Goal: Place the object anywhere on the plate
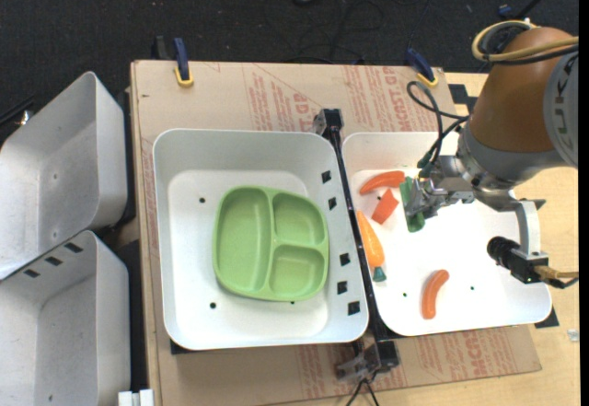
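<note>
A light green divided plate [271, 243] lies in the left bin [175, 303]. Several orange toy items lie in the right bin [497, 303]: a curved orange piece [381, 180] near the back, a small red-orange wedge [384, 207] beside it, a carrot [371, 243] along the left wall, and an orange sausage shape [433, 293] toward the front. My gripper [416, 203] hangs low over the back left of the right bin, just right of the wedge and the curved piece, with a dark green part at its tip.
The arm's grey and orange body [525, 110] covers the back right of the right bin. Two more white bins [55, 211] stand off the bench at the left. Clamps [182, 63] hold the board's back edge.
</note>
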Controlling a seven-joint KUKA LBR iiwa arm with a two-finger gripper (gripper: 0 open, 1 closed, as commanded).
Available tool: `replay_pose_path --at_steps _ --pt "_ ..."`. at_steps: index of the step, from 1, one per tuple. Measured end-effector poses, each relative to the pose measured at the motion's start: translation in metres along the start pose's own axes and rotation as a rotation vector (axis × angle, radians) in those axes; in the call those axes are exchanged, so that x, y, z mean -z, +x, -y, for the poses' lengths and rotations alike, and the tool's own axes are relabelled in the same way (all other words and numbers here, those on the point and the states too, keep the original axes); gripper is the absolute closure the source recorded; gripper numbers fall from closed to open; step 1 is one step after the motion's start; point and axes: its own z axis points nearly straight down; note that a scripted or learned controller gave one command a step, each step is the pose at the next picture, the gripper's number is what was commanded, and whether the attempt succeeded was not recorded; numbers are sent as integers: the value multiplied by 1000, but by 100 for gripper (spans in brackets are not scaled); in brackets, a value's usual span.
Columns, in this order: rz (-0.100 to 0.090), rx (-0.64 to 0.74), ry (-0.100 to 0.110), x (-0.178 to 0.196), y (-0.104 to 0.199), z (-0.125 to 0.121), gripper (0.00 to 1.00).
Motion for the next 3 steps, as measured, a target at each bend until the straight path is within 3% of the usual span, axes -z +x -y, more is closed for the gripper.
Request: replay_pose_path --at_steps 1,3 --pt "0 0 -2 -9 51 -20 100" --pt "-1 1 -4 9 155 -49 100"
